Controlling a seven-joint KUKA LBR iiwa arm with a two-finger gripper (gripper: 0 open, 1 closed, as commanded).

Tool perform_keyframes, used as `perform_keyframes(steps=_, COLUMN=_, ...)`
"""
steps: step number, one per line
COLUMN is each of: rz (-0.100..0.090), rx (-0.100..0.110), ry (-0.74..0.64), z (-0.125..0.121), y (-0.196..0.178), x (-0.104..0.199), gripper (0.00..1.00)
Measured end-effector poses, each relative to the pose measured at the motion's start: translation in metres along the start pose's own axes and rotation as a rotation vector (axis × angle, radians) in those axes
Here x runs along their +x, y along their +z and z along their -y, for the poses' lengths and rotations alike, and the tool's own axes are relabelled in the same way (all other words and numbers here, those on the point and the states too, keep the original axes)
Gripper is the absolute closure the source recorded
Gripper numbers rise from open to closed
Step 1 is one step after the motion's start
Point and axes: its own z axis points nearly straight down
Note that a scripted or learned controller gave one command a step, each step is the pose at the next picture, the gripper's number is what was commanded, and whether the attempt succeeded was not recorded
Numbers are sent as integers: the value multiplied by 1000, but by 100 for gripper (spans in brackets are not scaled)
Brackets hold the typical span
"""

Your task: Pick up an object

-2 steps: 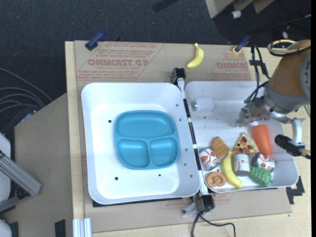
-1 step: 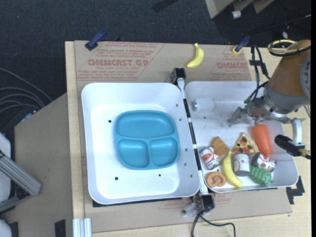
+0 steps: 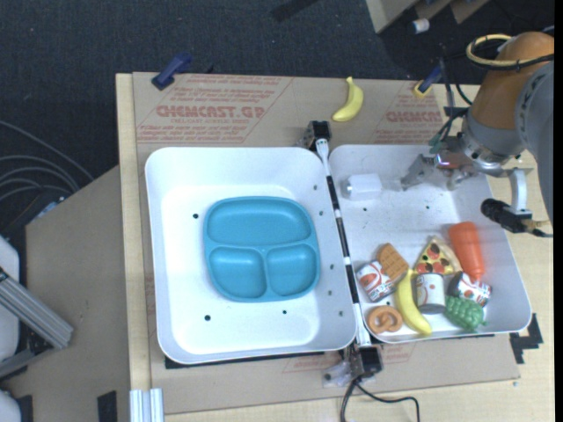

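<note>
My gripper (image 3: 437, 167) hangs over the right white bin (image 3: 387, 161); how wide my jaws stand I cannot tell. Two yellow plastic bananas: one (image 3: 410, 301) inside, one (image 3: 348, 102) outside.

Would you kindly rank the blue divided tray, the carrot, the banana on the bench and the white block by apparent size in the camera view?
1. blue divided tray, by far the largest
2. carrot
3. banana on the bench, only a little smaller than the carrot, so that order is unsure
4. white block

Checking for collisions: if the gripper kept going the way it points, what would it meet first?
The gripper points left along the right bin; probably the small white block first, though depth is unclear.
</note>
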Motion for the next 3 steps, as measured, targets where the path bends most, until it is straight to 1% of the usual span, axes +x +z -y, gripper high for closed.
perform_keyframes(steps=1, rz=2, rx=-3, ry=-1, z=-1, y=-11, x=0, gripper=100)
perform_keyframes(steps=2, rz=2, rx=-3, ry=-1, z=-1, y=-10, x=0, gripper=0)
perform_keyframes(steps=3, rz=-1, rx=3, ry=1, z=42, y=0, x=-8, gripper=0)
